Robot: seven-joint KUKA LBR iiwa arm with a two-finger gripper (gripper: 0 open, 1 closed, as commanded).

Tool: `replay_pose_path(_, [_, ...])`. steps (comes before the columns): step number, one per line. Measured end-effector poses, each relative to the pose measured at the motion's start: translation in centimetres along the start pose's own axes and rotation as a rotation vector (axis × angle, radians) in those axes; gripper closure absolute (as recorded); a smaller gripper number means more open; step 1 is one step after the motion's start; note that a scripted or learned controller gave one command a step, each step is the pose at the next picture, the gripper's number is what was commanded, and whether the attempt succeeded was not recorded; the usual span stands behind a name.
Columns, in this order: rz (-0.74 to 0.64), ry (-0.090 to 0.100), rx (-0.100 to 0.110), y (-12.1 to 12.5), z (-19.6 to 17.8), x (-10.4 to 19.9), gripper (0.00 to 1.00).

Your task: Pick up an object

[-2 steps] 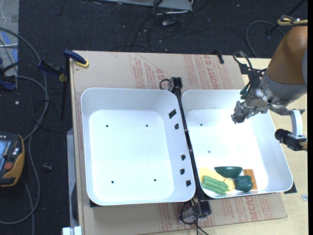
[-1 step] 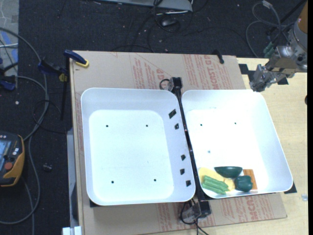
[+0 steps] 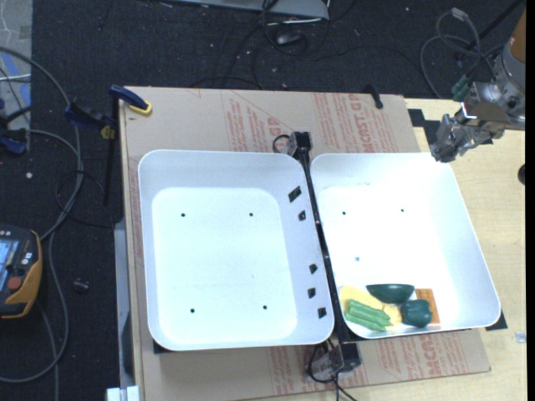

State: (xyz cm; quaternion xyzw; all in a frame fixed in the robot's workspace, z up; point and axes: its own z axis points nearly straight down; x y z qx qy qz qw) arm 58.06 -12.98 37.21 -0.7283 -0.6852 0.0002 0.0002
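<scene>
The gripper hangs off the right bin's far corner, grip state impossible to tell, well apart from the toys clustered at its near edge.

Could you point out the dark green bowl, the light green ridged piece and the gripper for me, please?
dark green bowl (image 3: pixel 390 291): camera view, middle of its body.
light green ridged piece (image 3: pixel 367 315): camera view, centre of its ridged top.
gripper (image 3: pixel 445 149): camera view, at its fingertips.

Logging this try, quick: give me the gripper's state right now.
Gripper: cannot be told whether open or closed; it sits above the right bin's far right corner, away from the objects, with nothing visibly held.
</scene>
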Motion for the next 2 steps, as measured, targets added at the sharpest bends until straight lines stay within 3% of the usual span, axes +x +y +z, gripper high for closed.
replay_pose_path(1, [-0.067, 0.002, -0.012, -4.3, -11.6, 6.3, 1.0])
replay_pose_path(2, [-0.066, 0.002, -0.006, -8.0, -16.9, 11.1, 1.0])
